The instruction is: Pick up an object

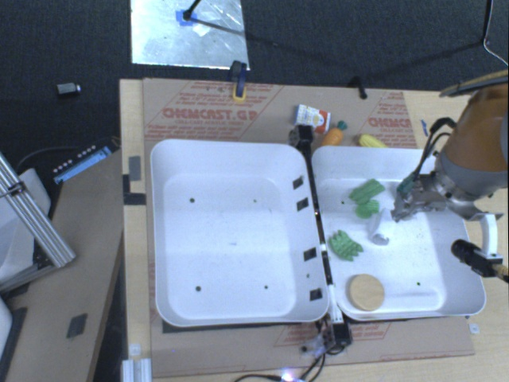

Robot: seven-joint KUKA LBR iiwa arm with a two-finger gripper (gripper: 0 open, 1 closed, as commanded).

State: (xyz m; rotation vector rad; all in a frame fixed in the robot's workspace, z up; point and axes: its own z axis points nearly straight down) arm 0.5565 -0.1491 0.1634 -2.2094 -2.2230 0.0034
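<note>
My gripper (404, 207) hangs over the right bin (457, 297), in its upper right part, below the grey wrist and orange band. Just left of it lie a light green piece (367, 189) and a smaller green piece (367, 209). A small grey-white object (377, 231) sits below and left of the gripper, close to it. A ridged green object (345, 245) lies near the bin's left wall. A tan round disc (367, 291) rests at the bin's front left. Nothing is visibly held.
The left bin (171, 213) sits beside the right one, with a black hinged divider (316, 221) between them. Behind the bins on the cardboard lie a small white-and-red bottle (310, 116), an orange item (332, 136) and a yellow item (371, 142). A blue-and-yellow clamp (238, 80) stands at the back edge.
</note>
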